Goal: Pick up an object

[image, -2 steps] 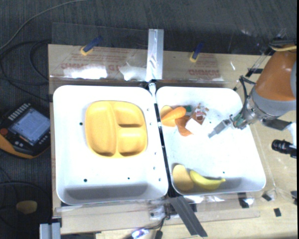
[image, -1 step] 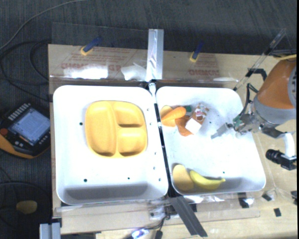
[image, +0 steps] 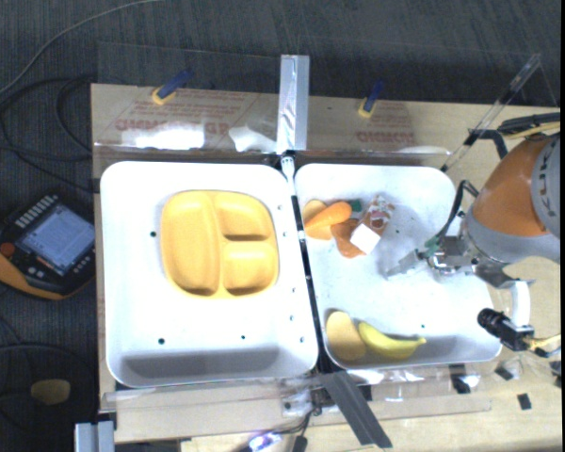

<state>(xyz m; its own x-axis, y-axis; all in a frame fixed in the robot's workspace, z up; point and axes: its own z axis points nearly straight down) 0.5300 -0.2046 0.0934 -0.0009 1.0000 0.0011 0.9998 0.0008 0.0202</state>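
The gripper (image: 407, 260) hangs low in the right bin (image: 424, 182), fingers' state unclear, beside the carrot (image: 325, 215) and block (image: 363, 238), seemingly placed to grab from that cluster.

You are looking at two smooth white plastic bins (image: 132, 347) with a faint sheen. The yellow divided tray (image: 218, 243) in the left bin is showing as matt plastic. The banana (image: 386, 342) near you in the right bin is looking waxy and smooth. The bench (image: 424, 125) is reading as pale bare wood, and the floor (image: 38, 111) around it as rough dark carpet.
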